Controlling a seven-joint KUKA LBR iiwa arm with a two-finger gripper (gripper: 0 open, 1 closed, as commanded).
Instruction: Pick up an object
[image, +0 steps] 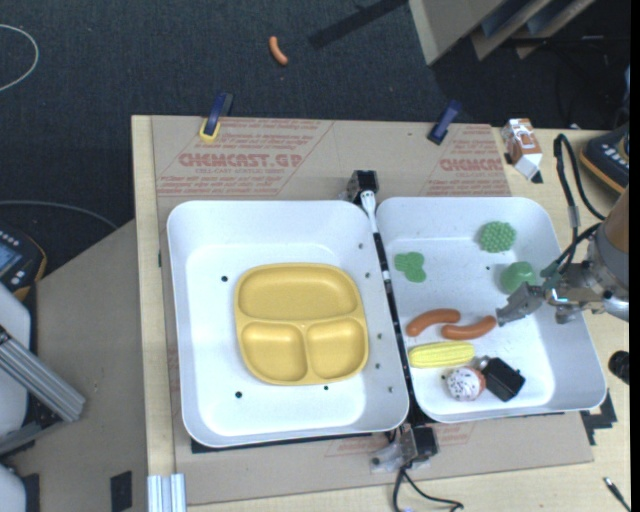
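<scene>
Two shallow white bins are seen side by side on the bench. The left bin (200, 250) holds a yellow divided tray (300, 322) with one long compartment above two smaller ones. The right bin (440, 215) holds the loose objects.

The gripper (538, 298) is seen at the 3 o'clock edge of the right bin, reaching in low over its floor. Two dark grey fingers are visible, spread well apart, and nothing is seen between them.

A dark green rounded piece (517, 275) lies just beside the gripper, at its 11 o'clock; whether the two touch cannot be told. A paler green, bumpy disc (496, 237) lies toward 12 o'clock in the bin, and a flat green leaf-like piece (410, 266) lies near the 9 o'clock wall.

Two orange-red sausages lie near the bin's centre: one (432, 321) slightly curved, the other (469, 327) at its 4 o'clock, their ends close or touching. Its far tip lies near the gripper's left finger.

A yellow corn cob (441, 354), ribbed along its length, lies below the sausages. At 6 o'clock of the bin a white speckled ball (461, 383) with an orange patch is seen, touching a black block (503, 379) at its 3 o'clock.
</scene>
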